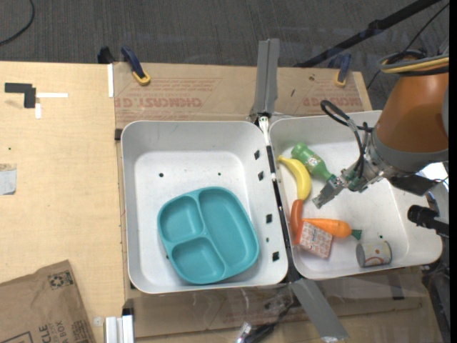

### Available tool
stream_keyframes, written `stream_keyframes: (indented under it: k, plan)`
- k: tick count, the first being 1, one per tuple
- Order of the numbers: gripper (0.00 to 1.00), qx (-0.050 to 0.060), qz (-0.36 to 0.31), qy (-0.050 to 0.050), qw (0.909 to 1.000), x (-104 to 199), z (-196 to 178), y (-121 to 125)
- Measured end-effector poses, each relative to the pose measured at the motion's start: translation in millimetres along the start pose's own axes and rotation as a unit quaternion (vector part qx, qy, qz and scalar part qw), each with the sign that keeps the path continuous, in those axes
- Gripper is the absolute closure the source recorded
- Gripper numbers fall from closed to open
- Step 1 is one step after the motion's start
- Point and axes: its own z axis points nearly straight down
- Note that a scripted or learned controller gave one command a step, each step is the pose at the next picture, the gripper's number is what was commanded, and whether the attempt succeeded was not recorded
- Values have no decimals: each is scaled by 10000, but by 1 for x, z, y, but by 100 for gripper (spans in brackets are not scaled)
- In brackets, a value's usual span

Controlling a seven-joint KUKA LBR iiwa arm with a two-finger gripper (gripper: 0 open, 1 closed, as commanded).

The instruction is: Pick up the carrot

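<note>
Grey arm with orange band reaching in from the right, gripper (pixel 327 191) angled down-left, unladen

Arm (pixel 418 113) cut off at right edge; pincer (pixel 325 191) fingers indistinct.

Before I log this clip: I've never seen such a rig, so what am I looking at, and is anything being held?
One camera looks down at a slant on two white bins. The grey arm with the orange band is a robot reaching in from the right; its gripper hovers over the right bin, with nothing visibly between its fingers. That bin holds the carrot, a banana, a green bottle, a small printed box, an orange-red item and a grey object. The left bin holds a teal divided plate.
</note>
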Motion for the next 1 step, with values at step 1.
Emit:
stream_keyframes:
  k: [1]
  plan:
    - [0, -67, -1627, -57, 9866, -3, 79, -44]
